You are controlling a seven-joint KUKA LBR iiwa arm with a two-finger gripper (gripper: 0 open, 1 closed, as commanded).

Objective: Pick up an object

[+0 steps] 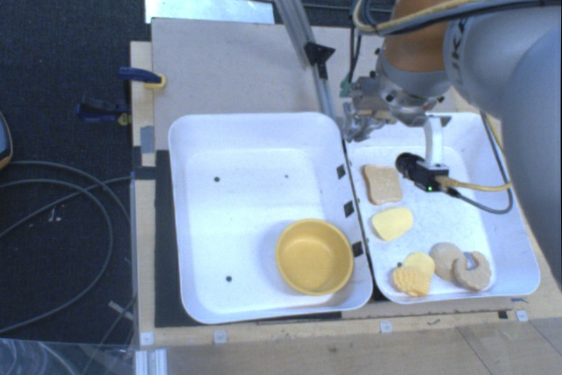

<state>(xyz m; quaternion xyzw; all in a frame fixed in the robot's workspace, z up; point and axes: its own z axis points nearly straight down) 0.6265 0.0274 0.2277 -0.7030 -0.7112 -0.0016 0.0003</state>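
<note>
My gripper (358, 126) hangs over the far left corner of the right bin (509, 234), close to the wall between the bins. Nothing shows in its grasp. A slice of toast (383, 183) lies just in front of it. Nearer the camera lies a pale yellow oval piece (392, 223). Along the right bin's near edge sit a yellow waffle-like piece (414, 274), a tan round cookie (445, 257) and a tan ring-shaped pastry (474, 271). A yellow bowl (314, 256) stands upright in the near right part of the left bin (219, 189).
A grey metal pole (294, 13) slants down from the top to the bins' shared far corner. The arm's orange band (430, 9) and grey body fill the upper right. A blue clamp (123, 92) grips the bench's left edge, with cables on the floor beyond.
</note>
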